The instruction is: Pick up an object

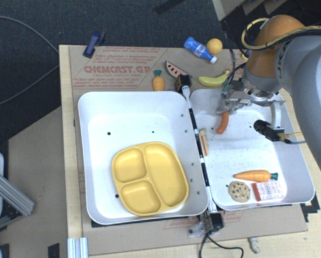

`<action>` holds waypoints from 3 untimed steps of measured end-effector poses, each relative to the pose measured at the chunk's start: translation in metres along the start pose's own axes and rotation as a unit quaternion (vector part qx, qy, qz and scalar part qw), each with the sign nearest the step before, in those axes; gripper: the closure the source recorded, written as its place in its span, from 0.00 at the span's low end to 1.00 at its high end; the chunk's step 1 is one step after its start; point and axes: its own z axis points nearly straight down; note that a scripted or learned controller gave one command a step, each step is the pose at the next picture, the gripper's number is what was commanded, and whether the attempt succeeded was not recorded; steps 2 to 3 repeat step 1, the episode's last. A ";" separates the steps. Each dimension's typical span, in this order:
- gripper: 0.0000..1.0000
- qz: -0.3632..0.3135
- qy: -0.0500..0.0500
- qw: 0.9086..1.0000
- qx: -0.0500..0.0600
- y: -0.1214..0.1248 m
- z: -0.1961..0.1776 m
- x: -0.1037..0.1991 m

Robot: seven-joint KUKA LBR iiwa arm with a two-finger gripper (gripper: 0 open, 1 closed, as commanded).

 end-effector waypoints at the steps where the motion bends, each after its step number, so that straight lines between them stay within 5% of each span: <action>1: 1.00 0.000 0.002 1.000 0.001 -0.049 -0.091 0.042; 3: 1.00 0.000 0.002 1.000 0.001 -0.049 -0.091 0.042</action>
